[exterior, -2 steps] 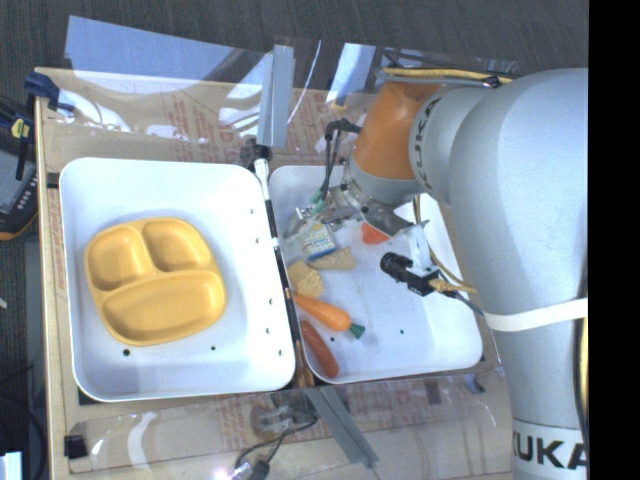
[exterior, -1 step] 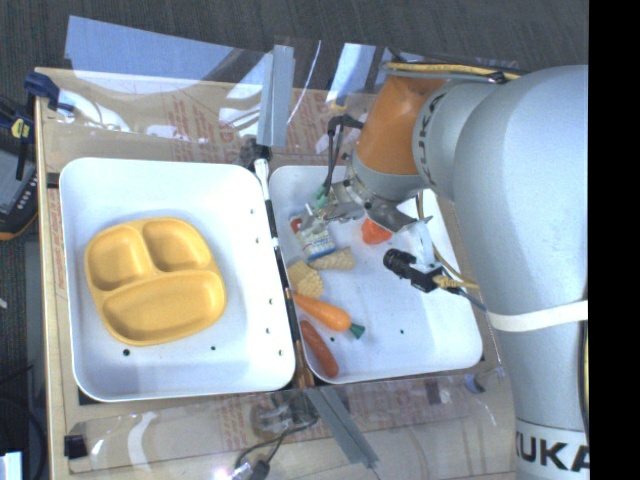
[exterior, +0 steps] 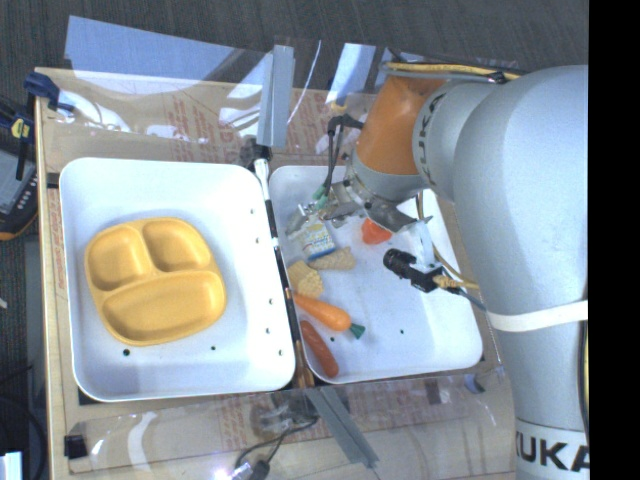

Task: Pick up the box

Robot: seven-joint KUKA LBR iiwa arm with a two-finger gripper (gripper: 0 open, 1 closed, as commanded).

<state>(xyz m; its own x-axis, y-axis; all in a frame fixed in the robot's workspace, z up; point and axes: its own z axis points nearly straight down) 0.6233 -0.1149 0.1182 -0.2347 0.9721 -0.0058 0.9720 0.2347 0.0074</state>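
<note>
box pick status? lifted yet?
Done: the arm has reached the right bin, gripper low at its far-left corner. In hand: it sits just above the box, which lies on the bin floor beside the crackers. Left: grasp and lift.

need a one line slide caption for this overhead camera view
KUKA arm's pincer lowered over the small box among toy food in the right bin; yellow divided tray in the left bin.

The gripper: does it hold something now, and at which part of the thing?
It cannot be told. The gripper is low in the right bin, just above the box, but no view between its tips shows a hold.
</note>
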